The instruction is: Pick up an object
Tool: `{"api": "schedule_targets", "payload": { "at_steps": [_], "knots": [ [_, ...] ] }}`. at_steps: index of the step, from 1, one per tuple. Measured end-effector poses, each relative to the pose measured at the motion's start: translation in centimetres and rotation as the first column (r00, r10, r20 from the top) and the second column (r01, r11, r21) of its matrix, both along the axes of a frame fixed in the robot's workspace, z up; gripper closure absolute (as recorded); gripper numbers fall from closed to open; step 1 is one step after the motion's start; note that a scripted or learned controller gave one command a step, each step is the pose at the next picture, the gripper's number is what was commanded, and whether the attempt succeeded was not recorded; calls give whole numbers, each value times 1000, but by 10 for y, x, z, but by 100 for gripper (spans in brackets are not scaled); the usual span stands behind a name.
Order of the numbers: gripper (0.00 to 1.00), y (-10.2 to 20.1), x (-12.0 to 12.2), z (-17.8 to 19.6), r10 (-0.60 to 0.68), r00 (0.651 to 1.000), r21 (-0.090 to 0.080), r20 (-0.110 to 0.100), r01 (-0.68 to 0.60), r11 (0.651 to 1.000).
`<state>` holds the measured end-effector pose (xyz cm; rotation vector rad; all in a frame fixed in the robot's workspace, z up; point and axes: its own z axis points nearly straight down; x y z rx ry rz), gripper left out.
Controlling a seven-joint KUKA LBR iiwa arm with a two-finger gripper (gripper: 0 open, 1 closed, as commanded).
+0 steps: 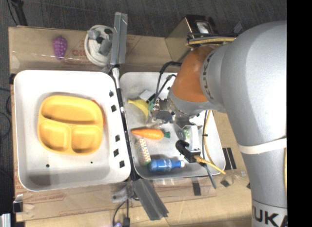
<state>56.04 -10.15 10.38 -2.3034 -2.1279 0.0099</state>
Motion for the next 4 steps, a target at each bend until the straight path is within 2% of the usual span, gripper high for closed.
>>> {"api": "schedule_targets", "payload": {
  "at_steps": [1,2,3,4],
  "knots": [
    [0,0,0,0,0,1000,0,0,0,1000],
    [0,-37,12,-12,42,999,0,6,-42,999],
    [100,-37,12,-2,44,999,0,5,-44,999],
    [0,-37,12,-3,45,999,0,5,-45,999]
  ]
}}
